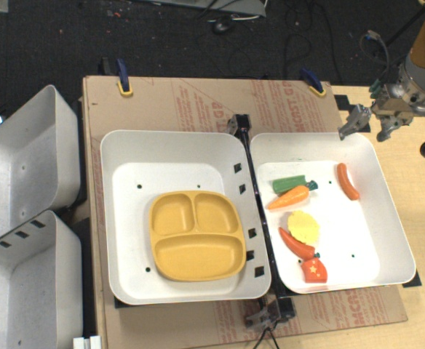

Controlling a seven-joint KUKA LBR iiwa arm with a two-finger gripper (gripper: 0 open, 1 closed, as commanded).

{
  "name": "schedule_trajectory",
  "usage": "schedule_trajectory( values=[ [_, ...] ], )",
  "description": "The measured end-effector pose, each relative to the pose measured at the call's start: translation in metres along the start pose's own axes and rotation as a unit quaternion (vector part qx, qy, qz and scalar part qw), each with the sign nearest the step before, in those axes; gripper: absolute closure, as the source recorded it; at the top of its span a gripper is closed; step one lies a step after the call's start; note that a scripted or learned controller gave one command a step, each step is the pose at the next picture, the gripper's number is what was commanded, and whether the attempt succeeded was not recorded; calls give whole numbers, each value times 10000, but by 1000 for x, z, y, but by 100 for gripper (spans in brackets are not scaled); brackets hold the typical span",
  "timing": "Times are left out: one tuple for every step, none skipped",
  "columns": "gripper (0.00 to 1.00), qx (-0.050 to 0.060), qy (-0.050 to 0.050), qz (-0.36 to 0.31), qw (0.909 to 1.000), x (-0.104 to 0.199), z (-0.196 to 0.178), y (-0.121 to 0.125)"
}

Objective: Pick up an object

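The right bin (387, 227) holds several toy foods: a green piece (290, 184), an orange carrot (288, 197), a yellow piece (303, 227), a red pepper (296, 243), a small red strawberry-like piece (314, 270) and an orange-red sausage (348, 180) near the far right side. My gripper (371, 123) hangs above the bin's far right corner, beyond the sausage, with its two fingers apart and nothing between them.
The left bin (125, 195) carries a yellow divided tray (196, 235). A black divider with clips runs between the bins. Two white containers (23, 195) stand off the bench at the left. Cardboard lies under both bins.
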State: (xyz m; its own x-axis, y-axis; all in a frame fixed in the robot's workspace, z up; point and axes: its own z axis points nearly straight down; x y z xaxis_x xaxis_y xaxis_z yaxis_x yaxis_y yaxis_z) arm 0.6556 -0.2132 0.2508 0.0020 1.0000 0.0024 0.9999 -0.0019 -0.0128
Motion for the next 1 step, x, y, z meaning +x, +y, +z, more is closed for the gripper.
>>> schedule_trajectory(
  values=[
    [0,-67,-16,-17,10000,1,-9,2]
  ],
)
